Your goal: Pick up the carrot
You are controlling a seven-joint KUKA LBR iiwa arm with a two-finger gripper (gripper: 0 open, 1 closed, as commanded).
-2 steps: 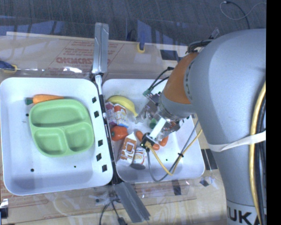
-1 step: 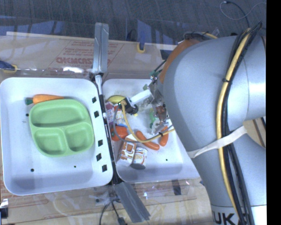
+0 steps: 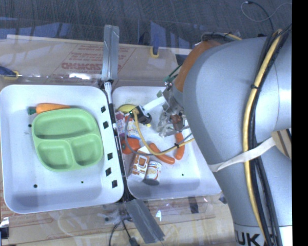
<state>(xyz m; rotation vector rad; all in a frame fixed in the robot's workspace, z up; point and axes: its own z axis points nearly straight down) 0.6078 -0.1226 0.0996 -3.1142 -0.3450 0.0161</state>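
The carrot, orange with a green stub at its left end, lies in the left bin against the far edge of a green divided plate. The gripper hangs low over the right bin, near its far right part, well to the right of the carrot. Just below the gripper lies a small orange piece; whether they touch is unclear. The grey arm hides the bin's right side.
The right bin holds a heap: long orange pieces, a small printed can, a yellow item and a packet by the divider. A black-marked rim separates the bins.
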